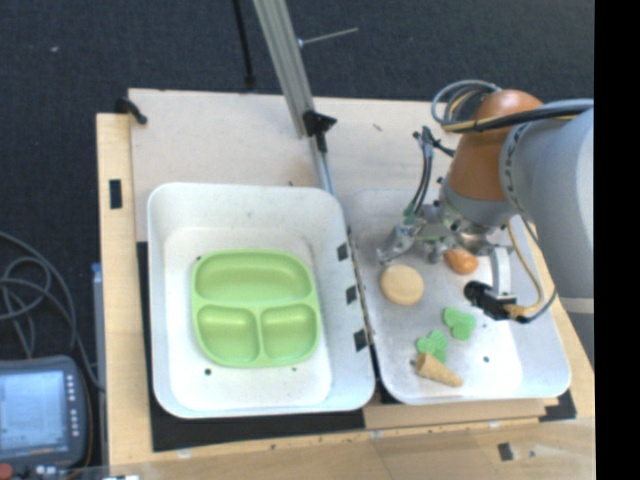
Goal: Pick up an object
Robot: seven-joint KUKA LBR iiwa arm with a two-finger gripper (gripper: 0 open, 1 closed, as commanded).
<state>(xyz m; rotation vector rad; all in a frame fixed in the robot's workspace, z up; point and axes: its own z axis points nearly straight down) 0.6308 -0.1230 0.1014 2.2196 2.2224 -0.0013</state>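
Observation:
My gripper [413, 246] hangs over the back of the right bin [540, 368], its fingers spread open with nothing between them. Just in front of it lies a round tan cookie [402, 285]. A small orange piece [461, 261] sits to the gripper's right, partly under the wrist. Nearer the front lie two green pieces [459, 322] [433, 345] and a tan cone [440, 370].
The left bin [170, 268] holds a green three-part tray [255, 305]. A slanted metal pole [290, 68] rises behind the bins. A black cable end [482, 296] hangs off the arm over the right bin.

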